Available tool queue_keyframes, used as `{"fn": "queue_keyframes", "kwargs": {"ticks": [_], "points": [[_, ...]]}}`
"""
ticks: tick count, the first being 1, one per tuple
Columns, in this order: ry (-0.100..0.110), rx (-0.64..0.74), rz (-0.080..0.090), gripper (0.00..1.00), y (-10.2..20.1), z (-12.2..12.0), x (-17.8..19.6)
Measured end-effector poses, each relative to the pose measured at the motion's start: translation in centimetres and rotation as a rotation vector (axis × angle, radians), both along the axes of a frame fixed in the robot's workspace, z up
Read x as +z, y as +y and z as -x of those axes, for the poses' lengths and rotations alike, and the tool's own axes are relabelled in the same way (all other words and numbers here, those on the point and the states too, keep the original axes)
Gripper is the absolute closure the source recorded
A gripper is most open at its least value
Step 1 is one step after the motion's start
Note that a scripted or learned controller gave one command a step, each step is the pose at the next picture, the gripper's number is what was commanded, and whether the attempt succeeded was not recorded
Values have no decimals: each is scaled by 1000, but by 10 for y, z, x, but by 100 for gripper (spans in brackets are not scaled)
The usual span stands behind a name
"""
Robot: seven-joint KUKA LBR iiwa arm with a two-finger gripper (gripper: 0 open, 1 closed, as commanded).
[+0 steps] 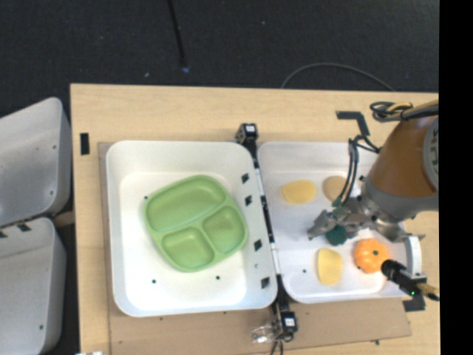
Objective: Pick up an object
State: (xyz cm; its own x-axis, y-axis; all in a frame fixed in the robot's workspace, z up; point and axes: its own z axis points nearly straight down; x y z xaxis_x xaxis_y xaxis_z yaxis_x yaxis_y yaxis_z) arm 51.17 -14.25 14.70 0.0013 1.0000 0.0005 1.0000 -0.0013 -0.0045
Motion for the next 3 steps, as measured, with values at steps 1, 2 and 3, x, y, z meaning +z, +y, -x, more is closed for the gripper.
{"fn": "queue_keyframes", "kwargs": {"ticks": [1,2,3], "points": [[-6,-3,3,0,-2,0,-48],[-6,-9,2,100,-2,-1,-36],[-12,-2,3,100,-6,1,28]]}}
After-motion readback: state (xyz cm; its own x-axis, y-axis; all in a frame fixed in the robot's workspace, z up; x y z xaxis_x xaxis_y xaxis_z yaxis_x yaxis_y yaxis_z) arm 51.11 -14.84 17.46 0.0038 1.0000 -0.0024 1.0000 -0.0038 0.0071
